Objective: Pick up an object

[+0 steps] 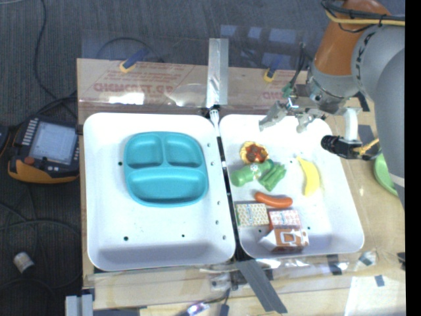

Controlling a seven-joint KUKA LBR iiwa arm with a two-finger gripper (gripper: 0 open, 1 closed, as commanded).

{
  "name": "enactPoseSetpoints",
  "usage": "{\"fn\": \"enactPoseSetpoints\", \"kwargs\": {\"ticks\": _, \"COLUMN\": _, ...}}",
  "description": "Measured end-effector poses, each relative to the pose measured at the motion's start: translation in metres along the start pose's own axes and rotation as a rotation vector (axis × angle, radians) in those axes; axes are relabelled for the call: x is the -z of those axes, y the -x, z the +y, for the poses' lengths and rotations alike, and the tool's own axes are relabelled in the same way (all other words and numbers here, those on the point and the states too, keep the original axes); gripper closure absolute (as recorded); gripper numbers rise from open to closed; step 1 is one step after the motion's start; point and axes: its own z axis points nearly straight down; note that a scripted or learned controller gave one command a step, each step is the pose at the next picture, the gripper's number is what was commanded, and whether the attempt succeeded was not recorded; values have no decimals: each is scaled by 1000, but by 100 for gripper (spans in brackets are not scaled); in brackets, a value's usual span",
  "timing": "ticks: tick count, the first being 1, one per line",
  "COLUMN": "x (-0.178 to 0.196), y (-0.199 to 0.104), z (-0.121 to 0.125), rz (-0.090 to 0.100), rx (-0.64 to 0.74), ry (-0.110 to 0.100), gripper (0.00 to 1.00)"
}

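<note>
Toy food (273,196) to pick from, all lying in the right bin (352,209). Nothing lifted yet.

Near the top of that bin, a small round toy (254,153), yellow and red. Just below it, green toy veggies (260,174), bunched close together. To the right of those, a yellow banana (310,176), lying alone on the white floor. Under the greens, an orange-red sausage (273,200), lying flat. Touching below it, a little checked box (251,214). Beside that, a brown and white carton (287,230), close to the front wall.

Up above the far end of the right bin, the gripper (289,118). Two fingers (272,118) spread wide apart, with nothing between them. Well clear of every toy, with the round toy nearest. Above it, the orange band (342,41) and the grey arm (388,71), coming in from the right.

In the left bin (105,229), a blue tray (164,168) with three sections, sitting in the middle.

Off to the left on the dark floor, a handheld screen (46,149) with an orange edge.
</note>
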Motion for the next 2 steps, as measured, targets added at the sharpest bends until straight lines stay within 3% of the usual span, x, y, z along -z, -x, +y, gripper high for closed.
{"fn": "enactPoseSetpoints", "kwargs": {"ticks": 1, "x": -106, "y": -10, "z": -17, "rz": -2, "rx": 116, "ry": 4, "gripper": 0}}
{"fn": "enactPoseSetpoints", "kwargs": {"ticks": 2, "x": -101, "y": -11, "z": -18, "rz": 1, "rx": 116, "ry": -4, "gripper": 100}}
